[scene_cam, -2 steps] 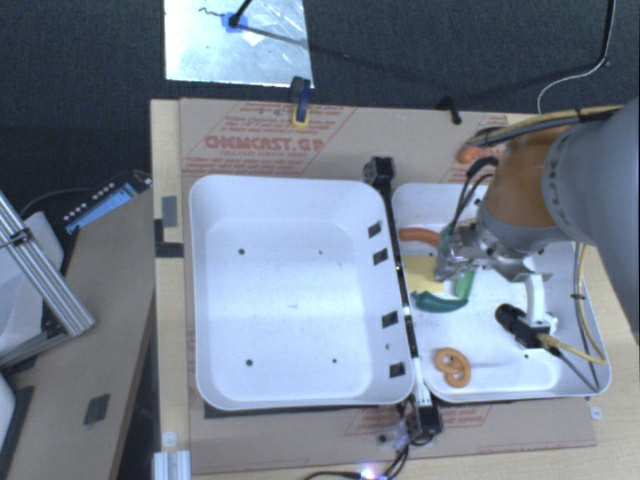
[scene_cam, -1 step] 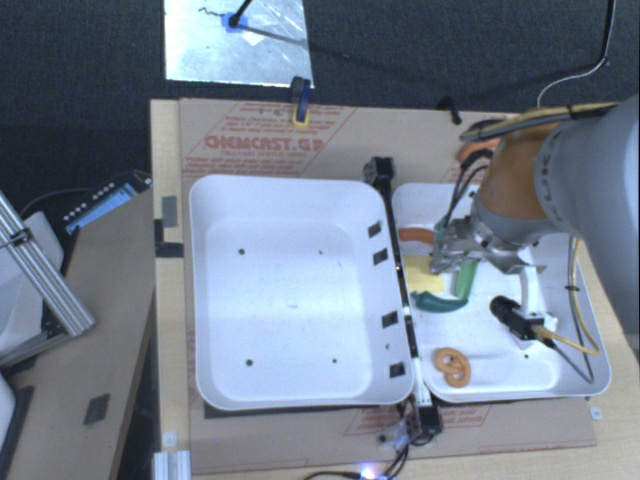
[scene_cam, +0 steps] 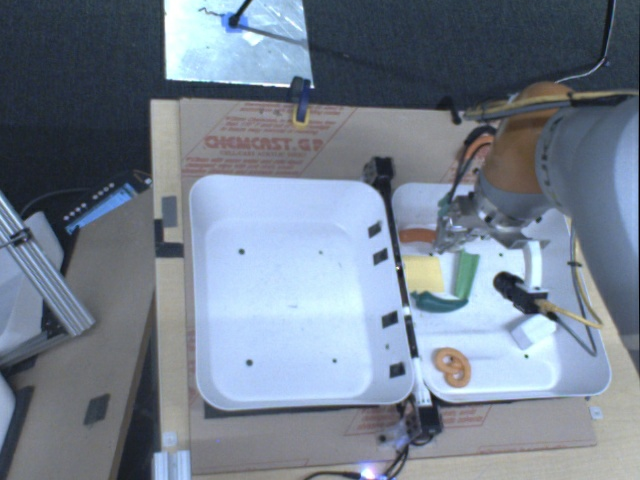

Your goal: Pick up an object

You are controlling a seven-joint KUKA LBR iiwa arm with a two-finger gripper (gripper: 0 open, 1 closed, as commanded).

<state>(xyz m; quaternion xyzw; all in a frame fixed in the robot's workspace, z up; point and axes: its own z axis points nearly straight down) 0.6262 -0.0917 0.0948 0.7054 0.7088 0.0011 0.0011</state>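
- Low over the right bin [scene_cam: 590, 373], upper-left part: claw [scene_cam: 453, 230], with the grey arm coming in from the view's right. Whether the claw is wide or narrow cannot be told from this angle, and nothing can be seen held in it.
- Likely target is the green stick [scene_cam: 466, 274], lying on the bin floor just below the claw in the view, toward the near edge. Its long axis runs roughly up and down the view with a slight tilt, so the claw would best close across its short side.
- Other candidate: a red-orange piece [scene_cam: 417, 236], just left of the claw and close to the wall between the bins.
- Crowding: a yellow block [scene_cam: 422, 271] sits just left of the green stick. A dark green curved piece [scene_cam: 440, 304] lies at the stick's lower end, touching it or nearly so. Either could be nudged or caught on the way down.
- Well apart from the claw: a pretzel-shaped orange item [scene_cam: 452, 366] near the front wall, a small white block [scene_cam: 526, 332], and a white curved piece [scene_cam: 534, 260] to the right.
- Left bin [scene_cam: 290, 298] is out of play, since every object noted lies in the right bin. Both bins rest on the table [scene_cam: 250, 138].
- Judgement: the task is not yet done, and a short descent toward the near side is what is called for next.
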